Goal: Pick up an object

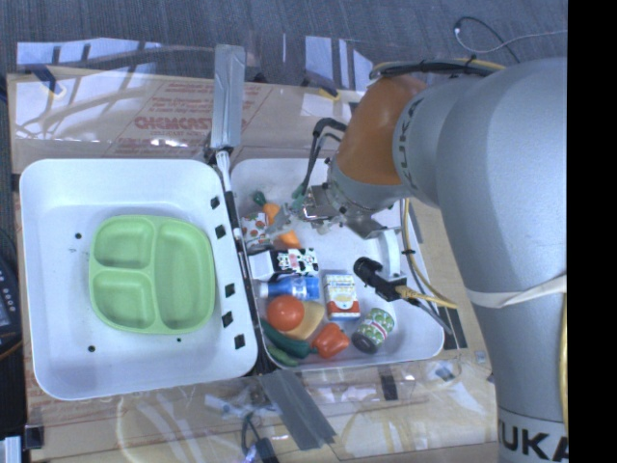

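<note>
Green plastic comes first for us: a divided plate (152,273) lying flat in the left bin (48,355). Do we agree?

Yes, we agree, and it lies alone there. All the small objects are in the right bin (289,174).

Where do we see the gripper (310,205)?

Over the far left part of the right bin, under the grey arm (501,191) with its orange band (371,133). The wrist covers it, so we cannot tell if it is open or closed.

What is nearest to it?

An orange toy (272,212) just on its left, and beside that a small patterned carton (254,226) against the left wall. We cannot tell if the gripper touches either of them.

And nearer to us?

A cow-patterned box (296,260), then a blue bottle (294,285) lying on its side. Right of the bottle stands a small red-and-white box (342,295). At the near wall we see a red tomato (285,313) touching a tan piece (310,321), then a red pepper (331,340), and a green can (374,328) tilted at the right end.
</note>
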`<state>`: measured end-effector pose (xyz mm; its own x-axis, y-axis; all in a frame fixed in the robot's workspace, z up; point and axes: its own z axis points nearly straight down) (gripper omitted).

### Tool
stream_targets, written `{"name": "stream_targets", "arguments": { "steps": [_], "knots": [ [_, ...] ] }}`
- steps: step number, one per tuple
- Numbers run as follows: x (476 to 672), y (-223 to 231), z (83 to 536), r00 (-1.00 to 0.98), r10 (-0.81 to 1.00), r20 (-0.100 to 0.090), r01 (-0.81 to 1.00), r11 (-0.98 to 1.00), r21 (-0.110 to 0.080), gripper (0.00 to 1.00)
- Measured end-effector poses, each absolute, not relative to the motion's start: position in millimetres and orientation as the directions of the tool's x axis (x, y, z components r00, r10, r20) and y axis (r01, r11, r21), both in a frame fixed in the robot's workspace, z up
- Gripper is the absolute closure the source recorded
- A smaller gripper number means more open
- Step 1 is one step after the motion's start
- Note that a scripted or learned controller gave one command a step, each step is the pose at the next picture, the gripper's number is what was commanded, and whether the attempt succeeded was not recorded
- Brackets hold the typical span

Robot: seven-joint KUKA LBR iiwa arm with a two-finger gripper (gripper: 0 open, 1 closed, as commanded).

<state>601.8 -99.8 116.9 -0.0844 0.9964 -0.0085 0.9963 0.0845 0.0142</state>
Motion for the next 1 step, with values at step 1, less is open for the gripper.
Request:
{"name": "stream_targets", "arguments": {
  "steps": [1],
  "knots": [
    [600.3,-99.0,124.4,-0.089,0.996,-0.006,0.996,0.089,0.007,1.00]
  ]
}}
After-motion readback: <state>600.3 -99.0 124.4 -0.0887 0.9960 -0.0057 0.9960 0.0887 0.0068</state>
